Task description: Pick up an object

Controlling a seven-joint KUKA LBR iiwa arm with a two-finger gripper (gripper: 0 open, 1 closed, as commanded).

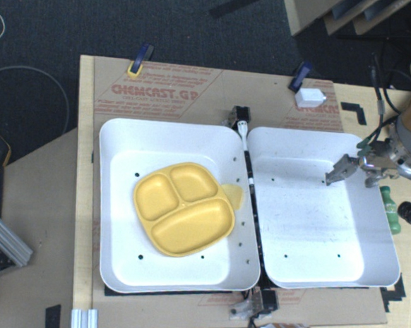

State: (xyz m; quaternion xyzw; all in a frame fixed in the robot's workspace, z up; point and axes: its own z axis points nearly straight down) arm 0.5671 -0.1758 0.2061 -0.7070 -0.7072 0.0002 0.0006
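Note:
A yellow divided plate (pixel 183 207) with three compartments lies flat in the middle of the left bin (pixel 122 146). A small pale yellow piece (pixel 233 194) pokes out from under the plate's right rim. My gripper (pixel 353 176) hangs over the upper right part of the right bin (pixel 310 274), far from the plate. Its fingers (pixel 337 170) are spread open, with nothing between them.
A green object (pixel 390 210) lies on the right bin's right rim, just below the gripper. Blue clamps (pixel 139 58) and a white block (pixel 310 97) sit on the cardboard behind the bins. A black divider (pixel 249 191) runs between the bins.

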